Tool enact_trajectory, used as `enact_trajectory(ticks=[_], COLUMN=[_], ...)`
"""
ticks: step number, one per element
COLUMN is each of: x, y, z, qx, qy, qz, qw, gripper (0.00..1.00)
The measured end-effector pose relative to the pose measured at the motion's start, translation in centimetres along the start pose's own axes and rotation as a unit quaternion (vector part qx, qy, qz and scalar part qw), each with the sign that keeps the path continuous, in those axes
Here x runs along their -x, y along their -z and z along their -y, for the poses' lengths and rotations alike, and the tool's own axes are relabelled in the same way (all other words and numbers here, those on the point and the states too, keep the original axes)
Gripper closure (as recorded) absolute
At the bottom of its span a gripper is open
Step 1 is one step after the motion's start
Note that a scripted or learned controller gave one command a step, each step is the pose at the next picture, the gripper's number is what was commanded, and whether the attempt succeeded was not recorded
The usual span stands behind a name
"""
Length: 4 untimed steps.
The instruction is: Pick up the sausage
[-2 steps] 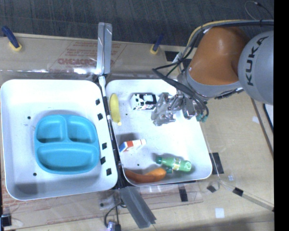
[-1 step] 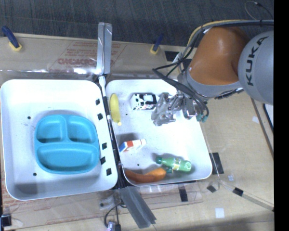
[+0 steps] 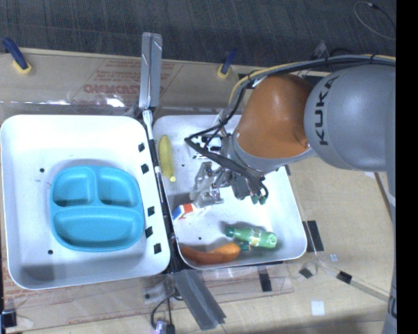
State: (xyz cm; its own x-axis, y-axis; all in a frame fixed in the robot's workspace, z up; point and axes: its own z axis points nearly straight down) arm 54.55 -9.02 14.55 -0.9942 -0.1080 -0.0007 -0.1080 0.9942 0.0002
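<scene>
Left bin [image 3: 14, 207]: fills the left half of the frame; a blue tray [image 3: 96, 208] with three compartments lies in its middle, with bare white floor on all sides of the tray.
Right bin [image 3: 292, 218]: centre of the frame, touching the left bin along a shared wall; its upper right part is covered by the arm [image 3: 313, 127].
Banana [image 3: 166, 156]: upper left of the right bin, lying along the shared wall.
Carton [image 3: 184, 212]: small red and white piece, left of centre in the right bin, just below and left of the gripper.
Bottle [image 3: 252, 236]: green, on its side at the lower right of the right bin, just above the sausage's right end.
Sausage [image 3: 210, 253]: orange-brown, lying lengthwise against the bottom wall of the right bin, near its lower left corner.
Gripper [image 3: 210, 186]: over the middle of the right bin; nothing seen between its fingers; whether open or closed cannot be told.
Sausage to gripper: well below the gripper, apart from it, with bare floor between.
Open room: bare floor left of the gripper, between banana and carton.
</scene>
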Motion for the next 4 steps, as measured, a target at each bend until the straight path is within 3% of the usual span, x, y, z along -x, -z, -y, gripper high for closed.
enact_trajectory(ticks=[1,2,3,4], x=[-5.2,-1.9,-1.7,-1.6], y=[-1.3,-5.4,-4.3,-3.2], z=[6.4,7.1,7.1,7.1], qx=[0.0,0.0,-0.001,-0.001], qy=[-0.029,-0.025,-0.024,-0.023], qz=[0.0,0.0,0.002,0.004], qw=[0.9996,0.9997,0.9997,0.9997], gripper=[0.0,0.0,1.0,1.0])
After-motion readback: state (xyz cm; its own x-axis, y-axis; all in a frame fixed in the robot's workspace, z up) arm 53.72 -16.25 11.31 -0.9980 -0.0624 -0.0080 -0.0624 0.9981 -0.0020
